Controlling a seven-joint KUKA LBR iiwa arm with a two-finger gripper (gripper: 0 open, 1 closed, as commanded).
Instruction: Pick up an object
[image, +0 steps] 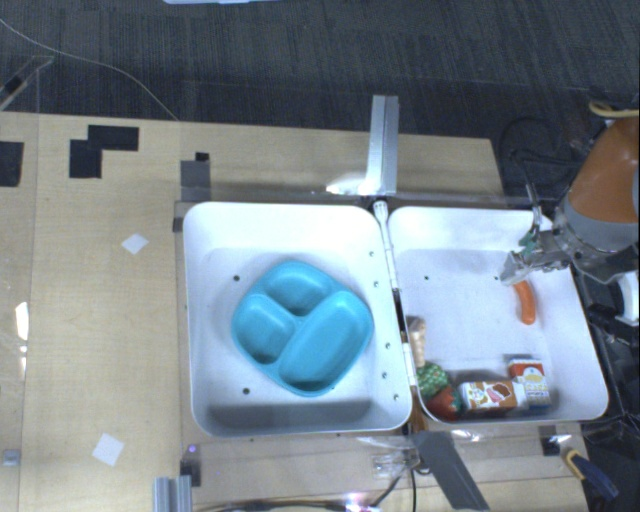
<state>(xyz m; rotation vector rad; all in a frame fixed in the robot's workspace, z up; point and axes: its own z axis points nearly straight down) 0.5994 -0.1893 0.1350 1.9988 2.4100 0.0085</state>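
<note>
Gripper (527, 258) at the far right of the right bin (470, 250), poised low over the bin floor; finger spread cannot be told, and nothing is seen held between them. Orange carrot-like piece (525, 302) lies on the floor of the same bin, just on the near side of the gripper, almost touching it. Its long axis runs far to near, tilted slightly rightward at the near end. Judged the likeliest pick, needing only a short shift nearward. Near edge of the right bin: small carton (531, 379), a labelled packet (490, 395) with unreadable print, a green-and-red item (434, 385). Left bin (210, 300): blue sectioned tray (302, 327), well apart from the gripper.
</note>
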